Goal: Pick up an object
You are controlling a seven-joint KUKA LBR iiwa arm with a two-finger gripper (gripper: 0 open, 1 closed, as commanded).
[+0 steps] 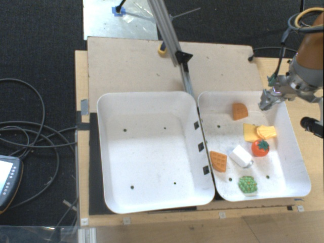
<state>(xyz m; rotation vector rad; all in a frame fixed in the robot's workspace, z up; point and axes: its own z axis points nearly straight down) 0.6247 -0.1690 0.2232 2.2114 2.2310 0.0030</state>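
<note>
Task named no particular object; 6 candidates lay in the right bin (296, 151), none lifted. Nearest the hand (267, 101): an orange-brown wedge (240, 111) toward the bin's far edge, lying free with bare floor around it, probably the easiest approach. Toward the middle, a yellow block (250, 132) touched a yellow-orange piece (267, 131), with a red tomato-like toy (260, 148) just beside them; that cluster looked awkward for a clean pinch. A white block (241, 156) sat just beside the tomato, a waffle-patterned orange piece (218, 161) close to the bin's left wall, a green knobbly ball (247, 185) near the front edge.

Hand hung over the bin's far right corner, pointed down, nothing visible in it. Whether it stood open or closed, could not tell; too small and blurred.

Left bin (152, 151) sat alongside on the counter (217, 65), the 2 walls touching along the centre. A grey slanted pole (167, 27) crossed the counter's far edge, well apart from the hand. Cables (30, 130) and a pendant (7, 178) lay off the counter's left edge.
</note>
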